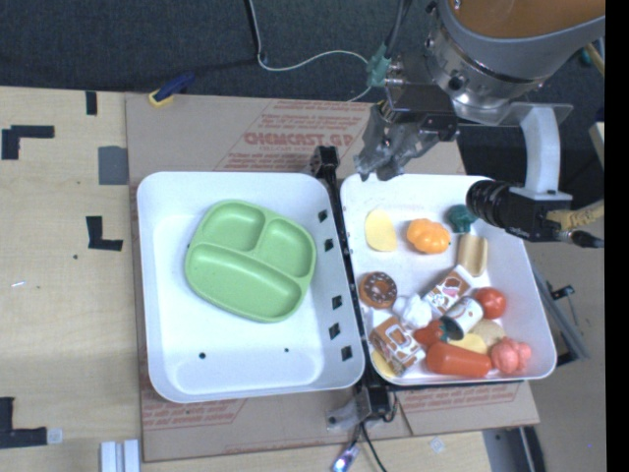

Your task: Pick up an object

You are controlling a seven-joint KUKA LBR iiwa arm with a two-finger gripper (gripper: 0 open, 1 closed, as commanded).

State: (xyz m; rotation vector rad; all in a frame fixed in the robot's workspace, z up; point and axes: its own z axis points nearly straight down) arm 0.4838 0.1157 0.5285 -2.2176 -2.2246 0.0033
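My gripper [378,165] hangs over the far left corner of the right bin [531,273], fingers pointing down, with nothing visible between them. Just below it lie a pale yellow round piece [381,231] and an orange toy fruit [428,236]. Nearer the front of the bin a heap of toy food holds a chocolate donut [377,289], a red tomato [488,303], a red sausage [457,361], a pink piece [511,355] and a waffle-like piece [396,342].
The left bin [167,342] holds a green divided plate [251,260]. A black clip divider [336,254] runs between the bins. A black cylinder on a white bracket [511,209] juts over the right bin's far right edge.
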